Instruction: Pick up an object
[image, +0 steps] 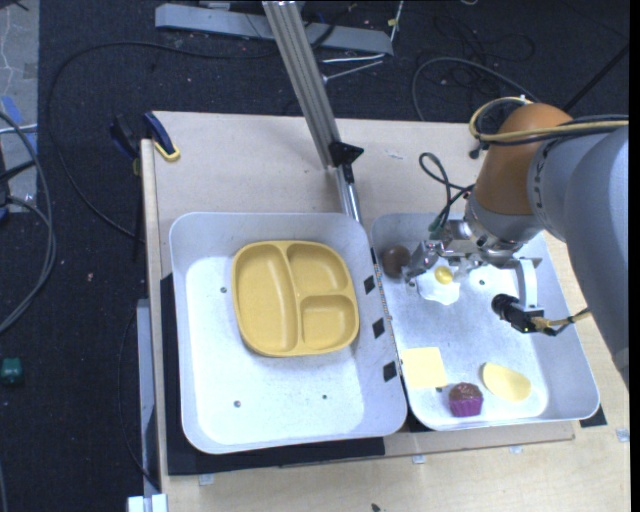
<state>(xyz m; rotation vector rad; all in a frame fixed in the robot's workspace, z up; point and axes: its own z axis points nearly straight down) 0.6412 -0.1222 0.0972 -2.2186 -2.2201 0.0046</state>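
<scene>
My gripper (437, 264) hangs low over the upper left part of the right bin (560, 350), directly above a white toy fried egg with a yellow spot (441, 289). The gripper's body hides part of the egg, and I cannot tell whether they touch. A brown round piece (393, 260) lies just left of the gripper near the bin's wall. Toward the bin's front lie a pale yellow square slice (423, 366), a purple cupcake (465, 399) and a yellow oval piece (506, 382).
The left bin (200, 400) holds a yellow divided plate (296, 297). A metal pole (310, 90) slants down to the gap between the bins. A black cable with a plug (515, 312) dangles from the wrist over the right bin.
</scene>
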